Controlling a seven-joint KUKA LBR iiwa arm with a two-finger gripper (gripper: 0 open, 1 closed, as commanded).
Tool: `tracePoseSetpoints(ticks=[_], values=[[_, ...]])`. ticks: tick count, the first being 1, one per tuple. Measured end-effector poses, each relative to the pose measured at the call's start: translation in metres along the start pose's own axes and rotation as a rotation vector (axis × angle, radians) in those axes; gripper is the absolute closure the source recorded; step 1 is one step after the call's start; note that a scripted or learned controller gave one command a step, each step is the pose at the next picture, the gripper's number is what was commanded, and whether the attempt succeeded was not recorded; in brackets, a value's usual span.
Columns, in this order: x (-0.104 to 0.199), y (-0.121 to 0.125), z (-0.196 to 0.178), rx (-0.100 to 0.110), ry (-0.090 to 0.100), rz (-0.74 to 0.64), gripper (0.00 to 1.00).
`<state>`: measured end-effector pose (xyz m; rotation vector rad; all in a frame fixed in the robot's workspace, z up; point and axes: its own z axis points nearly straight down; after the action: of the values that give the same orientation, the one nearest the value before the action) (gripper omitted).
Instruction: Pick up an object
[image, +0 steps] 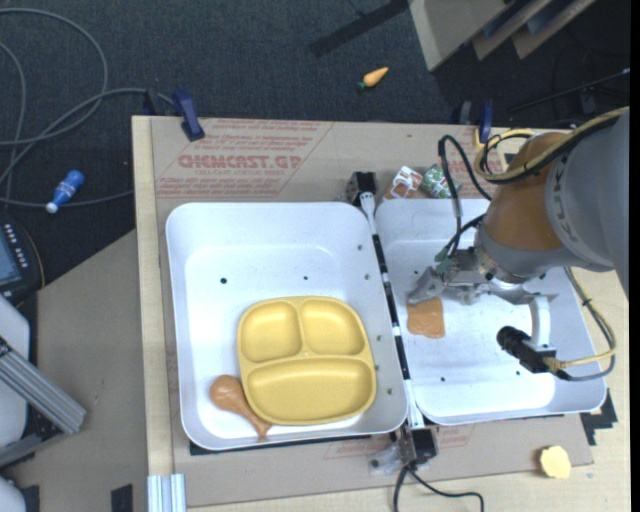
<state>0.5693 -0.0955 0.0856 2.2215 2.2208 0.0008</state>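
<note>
Left bin (200, 250): a shallow white tray holding a yellow divided plate (304, 358) with three compartments, two small ones on the far side and one long one on the near side. The plate sits toward the near right part of this bin. A tan chicken-drumstick toy (236, 400) lies at the plate's near left corner, just beside its rim and partly tucked under it.

Right bin (470, 395): a shallow white tray meeting the left bin along a dark central seam. A small orange-brown flat piece (427, 320) lies on the bin floor near the left wall, roughly midway between far and near edges.

Gripper (432, 287): positioned low over the right bin, directly on the far side of the orange-brown piece. Whether the pincer is apart or together cannot be told; the wrist hides it. No object is visible in its grasp. The grey arm (590, 195) enters from the right, orange band (520, 205) above the wrist.
</note>
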Motion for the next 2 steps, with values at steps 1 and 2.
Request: tracePoseSetpoints(ticks=[1, 2], values=[[-0.010, -0.018, 0.000, 0.001, 0.001, 0.001, 0.00], [-0.003, -0.041, 0.000, -0.001, 0.000, 0.001, 0.00]])
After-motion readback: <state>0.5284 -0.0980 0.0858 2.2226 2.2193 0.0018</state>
